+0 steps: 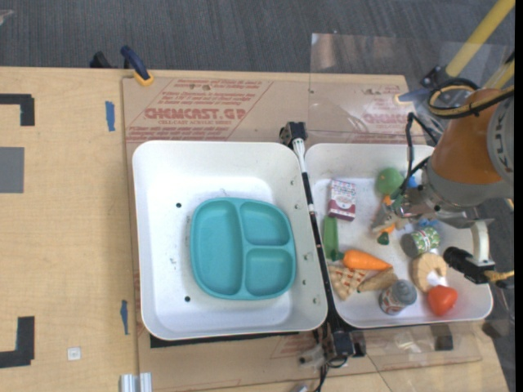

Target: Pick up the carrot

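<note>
The carrot [365,260] is orange and tapered, and lies on its side in the right bin [357,166], near its front middle. My gripper [398,211] hangs over the same bin, up and to the right of the carrot and apart from it. It sits low among the clutter, below the arm's orange band [464,144]. Nothing shows as held.
A green ball [390,180], a red and white carton [342,199], a green cucumber [330,238], a waffle [347,280], a can [397,296], bread [426,269] and a red tomato [442,300] crowd the right bin. The left bin [163,186] holds a teal divided plate [243,247].
</note>
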